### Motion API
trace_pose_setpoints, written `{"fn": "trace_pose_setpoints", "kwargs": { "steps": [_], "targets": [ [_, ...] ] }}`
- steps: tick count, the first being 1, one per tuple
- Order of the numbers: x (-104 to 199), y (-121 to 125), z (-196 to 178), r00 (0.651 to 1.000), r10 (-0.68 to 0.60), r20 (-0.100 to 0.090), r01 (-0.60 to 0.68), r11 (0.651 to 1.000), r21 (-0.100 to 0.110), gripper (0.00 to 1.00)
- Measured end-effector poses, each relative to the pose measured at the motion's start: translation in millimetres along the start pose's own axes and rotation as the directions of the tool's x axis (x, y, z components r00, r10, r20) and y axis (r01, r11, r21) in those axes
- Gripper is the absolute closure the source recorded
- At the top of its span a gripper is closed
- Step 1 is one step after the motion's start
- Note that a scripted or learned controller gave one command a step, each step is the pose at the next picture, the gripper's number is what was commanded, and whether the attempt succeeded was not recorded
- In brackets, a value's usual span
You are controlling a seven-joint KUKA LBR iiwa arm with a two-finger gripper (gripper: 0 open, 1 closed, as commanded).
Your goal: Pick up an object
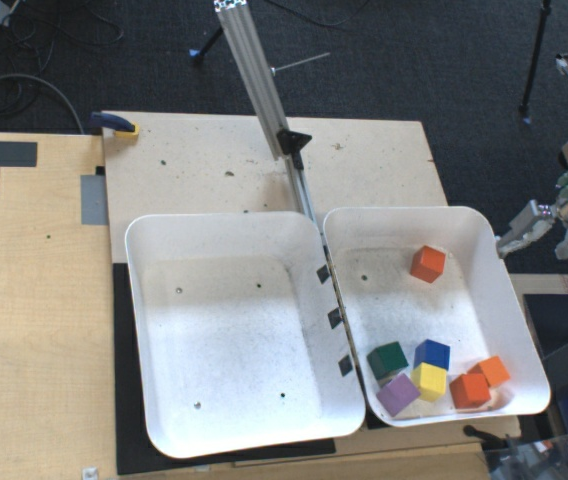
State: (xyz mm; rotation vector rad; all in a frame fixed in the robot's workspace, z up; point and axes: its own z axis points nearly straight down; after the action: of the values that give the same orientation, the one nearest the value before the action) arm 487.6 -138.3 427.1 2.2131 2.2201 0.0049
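Note:
The right bin holds several coloured cubes. An orange cube lies alone near its far side. Clustered at its near right corner are a green cube, a blue cube, a yellow cube, a purple cube, a red-orange cube and a smaller orange cube. My gripper hangs at the right edge of the view, just outside the right bin's far right rim and apart from every cube.
The left bin stands beside the right one, sharing a divider with black clips. A slanted aluminium pole rises behind the bins. A blue and yellow clamp sits at the board's far left corner.

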Motion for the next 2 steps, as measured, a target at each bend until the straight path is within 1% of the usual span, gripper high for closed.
{"fn": "trace_pose_setpoints", "kwargs": {
  "steps": [1, 2],
  "targets": [
    [-37, 61, 107, 1.0, 0.005, -0.003, -0.005, 1.0, 0.015, 0.0],
    [-27, 30, 149, 1.0, 0.004, -0.005, -0.004, 1.0, 0.016, 0.0]
  ]
}}
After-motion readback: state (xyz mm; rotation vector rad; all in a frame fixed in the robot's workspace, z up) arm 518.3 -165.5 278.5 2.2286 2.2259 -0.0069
